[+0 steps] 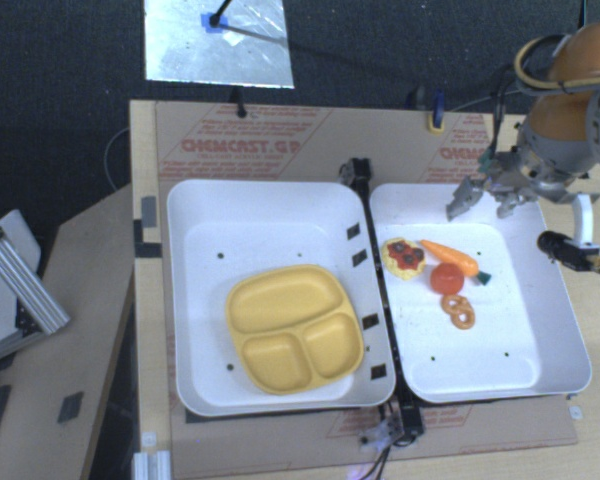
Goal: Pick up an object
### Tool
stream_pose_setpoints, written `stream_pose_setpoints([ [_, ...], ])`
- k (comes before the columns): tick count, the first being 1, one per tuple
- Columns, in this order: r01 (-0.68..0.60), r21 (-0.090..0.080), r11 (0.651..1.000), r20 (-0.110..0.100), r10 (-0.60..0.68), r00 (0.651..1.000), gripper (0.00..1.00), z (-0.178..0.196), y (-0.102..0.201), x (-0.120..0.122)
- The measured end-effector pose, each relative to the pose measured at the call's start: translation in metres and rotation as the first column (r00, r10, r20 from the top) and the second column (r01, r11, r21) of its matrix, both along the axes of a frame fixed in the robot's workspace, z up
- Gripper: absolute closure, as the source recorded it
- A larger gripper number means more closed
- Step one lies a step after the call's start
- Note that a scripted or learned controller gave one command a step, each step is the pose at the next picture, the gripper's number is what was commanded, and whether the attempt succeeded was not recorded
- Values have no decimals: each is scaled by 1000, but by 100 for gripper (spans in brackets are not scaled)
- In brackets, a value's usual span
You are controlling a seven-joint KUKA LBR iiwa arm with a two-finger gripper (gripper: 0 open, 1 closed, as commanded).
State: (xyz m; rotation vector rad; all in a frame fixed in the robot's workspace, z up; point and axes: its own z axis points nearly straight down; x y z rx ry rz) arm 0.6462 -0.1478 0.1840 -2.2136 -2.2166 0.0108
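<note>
Fingers (465, 200) look spread and hold nothing, hanging over the right bin's (540, 368) far edge; my gripper (485, 200) sits up and right of the carrot (450, 256); it lies slanted, orange, beside a tart (404, 257), tomato (446, 278) and pretzel (460, 312); left bin (195, 268) holds a yellow tray (295, 326).

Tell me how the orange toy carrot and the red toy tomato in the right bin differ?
The orange toy carrot is long and tapered, lying at a slant; the red toy tomato is round and compact. The carrot is orange with a dark green tip; the tomato is plain red. The carrot lies nearer the bin's far wall, the tomato just below it. Both rest in the right white bin, close together.
</note>
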Motion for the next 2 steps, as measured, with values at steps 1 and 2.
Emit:
stream_pose_setpoints([
  [1, -2, -2, 1000, 13, 2, 1000, 0, 8, 0, 3],
  [2, -1, -2, 1000, 10, 1, 1000, 0, -33, -1, 5],
])
